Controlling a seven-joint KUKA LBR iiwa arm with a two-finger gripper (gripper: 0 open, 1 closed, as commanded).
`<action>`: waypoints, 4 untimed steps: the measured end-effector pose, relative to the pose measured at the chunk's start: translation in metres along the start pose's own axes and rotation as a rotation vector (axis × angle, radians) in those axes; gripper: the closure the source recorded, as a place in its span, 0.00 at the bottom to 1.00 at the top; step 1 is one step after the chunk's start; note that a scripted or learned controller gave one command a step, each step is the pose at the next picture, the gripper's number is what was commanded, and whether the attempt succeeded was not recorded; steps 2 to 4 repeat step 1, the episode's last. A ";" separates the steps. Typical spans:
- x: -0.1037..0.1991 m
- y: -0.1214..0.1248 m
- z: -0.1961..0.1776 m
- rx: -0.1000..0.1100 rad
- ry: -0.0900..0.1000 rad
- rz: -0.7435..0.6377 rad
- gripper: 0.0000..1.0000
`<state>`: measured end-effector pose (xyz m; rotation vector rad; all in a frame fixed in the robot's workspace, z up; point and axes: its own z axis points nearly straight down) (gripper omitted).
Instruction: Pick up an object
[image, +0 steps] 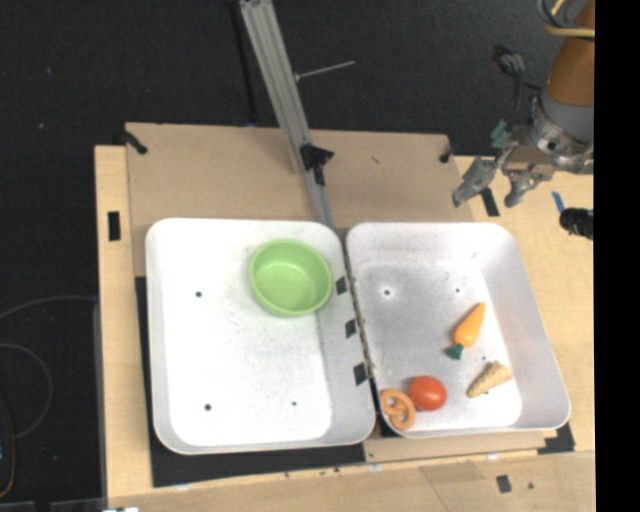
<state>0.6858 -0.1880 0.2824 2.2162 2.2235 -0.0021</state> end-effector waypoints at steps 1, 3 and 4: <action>0.000 0.000 0.000 0.001 -0.002 -0.001 0.00; 0.000 0.000 0.000 0.001 -0.002 -0.001 0.00; 0.000 0.000 0.000 0.001 -0.002 -0.001 0.00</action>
